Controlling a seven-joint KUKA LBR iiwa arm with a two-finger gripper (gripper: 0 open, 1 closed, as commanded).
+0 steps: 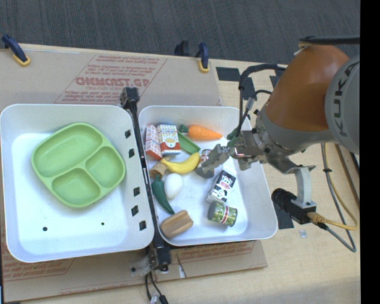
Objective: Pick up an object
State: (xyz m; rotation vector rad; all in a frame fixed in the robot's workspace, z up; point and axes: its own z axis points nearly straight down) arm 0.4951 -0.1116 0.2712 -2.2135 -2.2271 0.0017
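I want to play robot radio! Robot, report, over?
Claw low in right bin, nothing visibly held. Banana right beside it. Carrot, milk carton crowd close.

Even, fairly bright overhead light fills the scene. The two white bins come close to washing out, and soft, short shadows fall beneath the green plate and the toys. The orange band carries a gentle sheen without hard glare. The picture is slightly soft and grainy, so small labels stay unreadable.
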